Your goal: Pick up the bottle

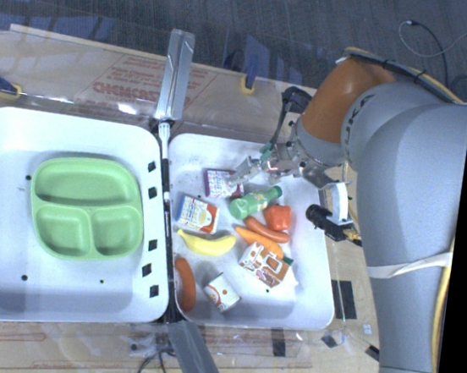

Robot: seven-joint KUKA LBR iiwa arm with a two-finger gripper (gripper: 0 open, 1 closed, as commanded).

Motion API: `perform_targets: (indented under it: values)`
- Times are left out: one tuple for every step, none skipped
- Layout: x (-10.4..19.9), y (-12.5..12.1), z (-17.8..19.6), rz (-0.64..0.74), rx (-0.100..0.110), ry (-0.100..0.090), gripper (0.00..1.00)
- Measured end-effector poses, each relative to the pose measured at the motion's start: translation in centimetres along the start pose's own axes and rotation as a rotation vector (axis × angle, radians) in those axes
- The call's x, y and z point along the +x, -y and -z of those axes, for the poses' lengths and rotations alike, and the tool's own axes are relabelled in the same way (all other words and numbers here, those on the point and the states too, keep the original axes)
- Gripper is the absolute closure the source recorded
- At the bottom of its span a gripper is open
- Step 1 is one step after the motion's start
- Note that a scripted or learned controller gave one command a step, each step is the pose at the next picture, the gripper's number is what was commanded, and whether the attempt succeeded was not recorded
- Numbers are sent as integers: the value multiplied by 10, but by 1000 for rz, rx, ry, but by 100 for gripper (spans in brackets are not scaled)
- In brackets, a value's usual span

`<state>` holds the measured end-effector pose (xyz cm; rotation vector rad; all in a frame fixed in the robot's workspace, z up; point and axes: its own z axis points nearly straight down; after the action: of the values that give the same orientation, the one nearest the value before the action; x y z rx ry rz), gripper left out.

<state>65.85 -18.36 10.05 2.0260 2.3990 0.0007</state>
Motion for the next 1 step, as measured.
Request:
perform_targets:
  values:
    - [1, 49, -3, 86, -13, 3, 0]
